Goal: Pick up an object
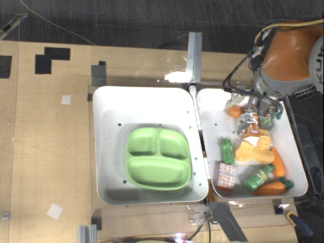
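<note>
Gripper sits low over the right bin, toward its twelve o'clock end, and I see its metal fingers pointing down among the clutter. I cannot tell how wide the jaws stand or whether anything is caught between them. An orange ball lies just at nine o'clock of the gripper. At six o'clock of it I read a yellow chip-like piece, a green bottle, a red-patterned packet, a second green bottle and a carrot near the bin's lower edge. In the left bin a green divided tray lies flat at its centre.
</note>
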Available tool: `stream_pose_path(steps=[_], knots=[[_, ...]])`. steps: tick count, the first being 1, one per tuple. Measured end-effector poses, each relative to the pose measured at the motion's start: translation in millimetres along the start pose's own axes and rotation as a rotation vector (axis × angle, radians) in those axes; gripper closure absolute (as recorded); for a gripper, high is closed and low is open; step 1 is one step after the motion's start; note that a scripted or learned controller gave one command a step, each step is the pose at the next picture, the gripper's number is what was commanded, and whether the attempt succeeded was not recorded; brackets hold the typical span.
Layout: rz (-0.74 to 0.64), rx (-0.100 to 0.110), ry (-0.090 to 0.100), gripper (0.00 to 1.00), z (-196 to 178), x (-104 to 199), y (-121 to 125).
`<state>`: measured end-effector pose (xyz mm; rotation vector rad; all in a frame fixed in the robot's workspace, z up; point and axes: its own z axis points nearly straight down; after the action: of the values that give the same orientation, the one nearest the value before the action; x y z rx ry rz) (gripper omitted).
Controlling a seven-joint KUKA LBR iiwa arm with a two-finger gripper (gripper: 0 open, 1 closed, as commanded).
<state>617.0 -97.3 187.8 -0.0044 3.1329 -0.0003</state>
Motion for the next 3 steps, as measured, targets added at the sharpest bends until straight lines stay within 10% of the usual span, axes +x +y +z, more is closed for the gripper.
stream_pose_path(steps=[1, 3], knots=[[0.165, 0.000, 0.005, 0.00, 84, 44, -25], [-0.024, 0.002, -0.009, 0.00, 97, 74, -31]])
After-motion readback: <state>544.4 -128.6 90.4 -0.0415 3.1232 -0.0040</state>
